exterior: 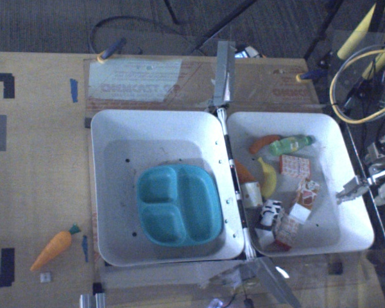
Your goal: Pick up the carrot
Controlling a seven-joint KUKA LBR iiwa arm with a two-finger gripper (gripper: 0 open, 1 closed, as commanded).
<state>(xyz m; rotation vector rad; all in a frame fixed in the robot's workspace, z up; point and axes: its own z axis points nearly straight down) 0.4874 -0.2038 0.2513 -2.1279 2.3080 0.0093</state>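
An orange carrot (pixel 51 249) with a green top lies on the wooden bench, outside the bins, left of the left bin's near corner. My gripper (pixel 351 190) reaches in at the right bin's right rim, low over the bin wall, far from the carrot. It is small and partly cut off at the view's edge. An orange carrot-like piece (pixel 264 143) lies at the back of the right bin (pixel 353 236), and a second orange piece (pixel 244 172) rests against its left wall.
The left bin (pixel 115 140) holds a blue divided plate (pixel 178 204). In the right bin lie a green bottle (pixel 290 145), a banana (pixel 267 177), a toy cow (pixel 267 213) and several small boxes. Cables and a yellow hoop (pixel 362 82) crowd the right.
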